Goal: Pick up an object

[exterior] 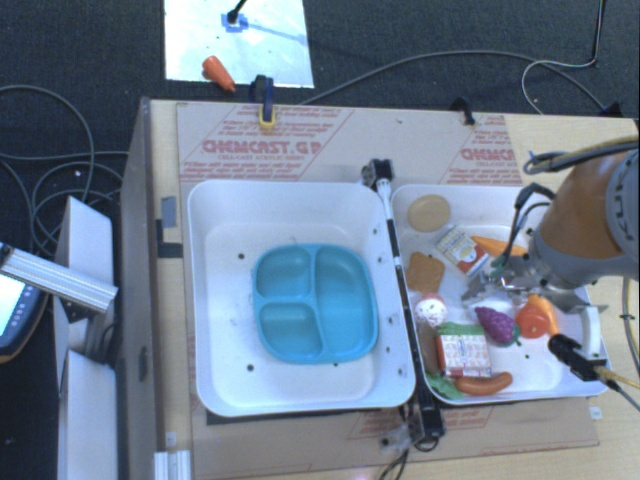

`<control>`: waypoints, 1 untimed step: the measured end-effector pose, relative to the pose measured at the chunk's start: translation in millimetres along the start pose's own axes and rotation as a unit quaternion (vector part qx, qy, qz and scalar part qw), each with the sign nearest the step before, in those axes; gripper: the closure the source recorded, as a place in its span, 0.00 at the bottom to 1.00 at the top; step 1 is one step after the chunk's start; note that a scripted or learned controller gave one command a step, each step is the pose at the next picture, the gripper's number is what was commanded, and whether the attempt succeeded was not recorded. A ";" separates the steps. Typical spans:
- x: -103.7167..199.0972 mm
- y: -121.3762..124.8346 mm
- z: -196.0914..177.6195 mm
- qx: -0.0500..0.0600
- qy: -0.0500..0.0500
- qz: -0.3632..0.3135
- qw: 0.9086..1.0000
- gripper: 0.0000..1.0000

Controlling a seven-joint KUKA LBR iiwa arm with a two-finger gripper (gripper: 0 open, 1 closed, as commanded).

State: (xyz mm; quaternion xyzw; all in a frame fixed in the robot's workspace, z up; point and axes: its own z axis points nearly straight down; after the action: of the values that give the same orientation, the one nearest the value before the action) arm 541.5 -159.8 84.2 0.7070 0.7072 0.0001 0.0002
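My gripper [489, 285] reaches in from the right and hangs low over the middle of the right bin [577, 388]. Just below it lies a purple toy fruit [497, 325], with an orange toy fruit [537, 318] beside it to the right. An orange carrot [489, 245] and a small printed packet [455, 247] lie just above the gripper. A brown toast slice [425, 271] and a white ball [431, 311] lie to its left. I see nothing held in the gripper.
The left bin [225, 228] holds a blue divided plate [315, 302]. A tan round cookie [430, 212], a red-and-white box [465, 353] and a red sausage [484, 383] also lie in the right bin. A black divider rail [395, 268] separates the bins.
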 end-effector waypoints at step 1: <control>32.6 -45.0 0.0 0.000 0.000 0.000 1.000 0.00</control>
State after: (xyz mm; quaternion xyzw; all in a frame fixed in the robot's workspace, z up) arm 496.4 -127.2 84.2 0.7069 0.7073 0.0005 0.0003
